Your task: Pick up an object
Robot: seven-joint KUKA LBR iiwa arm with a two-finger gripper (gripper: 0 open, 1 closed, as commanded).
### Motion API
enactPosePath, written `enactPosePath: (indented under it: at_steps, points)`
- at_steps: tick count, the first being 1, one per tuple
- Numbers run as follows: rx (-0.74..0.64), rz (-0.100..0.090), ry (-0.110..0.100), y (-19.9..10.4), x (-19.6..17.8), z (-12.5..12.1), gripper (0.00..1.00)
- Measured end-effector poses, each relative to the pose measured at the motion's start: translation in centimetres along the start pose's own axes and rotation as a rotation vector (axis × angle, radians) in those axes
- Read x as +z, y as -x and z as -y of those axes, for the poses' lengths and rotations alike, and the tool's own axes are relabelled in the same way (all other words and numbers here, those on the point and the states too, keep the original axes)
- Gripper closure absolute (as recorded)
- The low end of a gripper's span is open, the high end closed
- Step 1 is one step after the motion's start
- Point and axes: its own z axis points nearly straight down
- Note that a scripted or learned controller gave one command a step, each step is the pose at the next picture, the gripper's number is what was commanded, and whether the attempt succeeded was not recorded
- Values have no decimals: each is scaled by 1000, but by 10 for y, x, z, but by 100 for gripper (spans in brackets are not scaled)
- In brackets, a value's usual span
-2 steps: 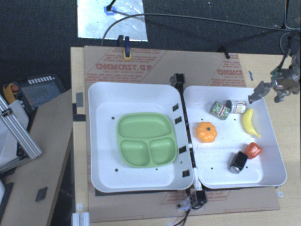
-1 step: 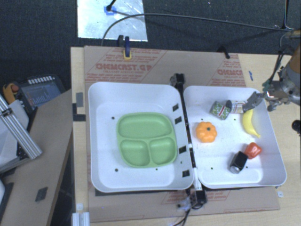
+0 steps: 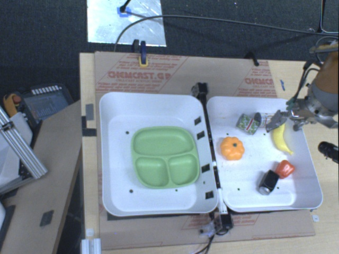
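Arm: it reaches in from the right over the right bin [image 3: 304,197], grey wrist with the orange band at the far right edge.
Gripper: the gripper [image 3: 282,118] hangs over the bin's upper right part, just above the top of the banana [image 3: 281,138]. Whether the tips touch the fruit I cannot tell.
Tool state: the metal fingers [image 3: 275,121] look spread a little with nothing between them; I judge it open and empty, though the slant view makes this hard to read.
Banana: yellow, curved, lying flat near the right wall, long axis running up and down the bin. Likely a light, hollow toy, stiff and smooth, so somewhat slippery. Best taken across its middle, fingers closing on the narrow width, not along the curve.
Can: a small green and white can [image 3: 248,123] lies on its side just left of the gripper. Light, rigid, round; it may roll if nudged. Grip across the barrel.
Pumpkin: an orange pumpkin [image 3: 232,148] sits near the left wall, well apart from the gripper. Bulbous and wide; probably hard to span.
Red and black pair: a red piece [image 3: 285,168] and a black block [image 3: 268,181] lie touching, low in the bin. Closeness makes a clean grasp awkward.
Left bin: the left bin [image 3: 114,142] holds a green tray [image 3: 164,156] with three compartments.
Likely target: the banana, being nearest.
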Motion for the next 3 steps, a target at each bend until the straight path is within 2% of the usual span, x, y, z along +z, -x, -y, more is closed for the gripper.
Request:
enactPosePath:
  at_steps: [1,2,3]
  points:
    - [0,0,0,3,61,-5,0]
    - [0,2,5,4,46,-6,100]
    - [-2,2,7,5,2,-11,100]
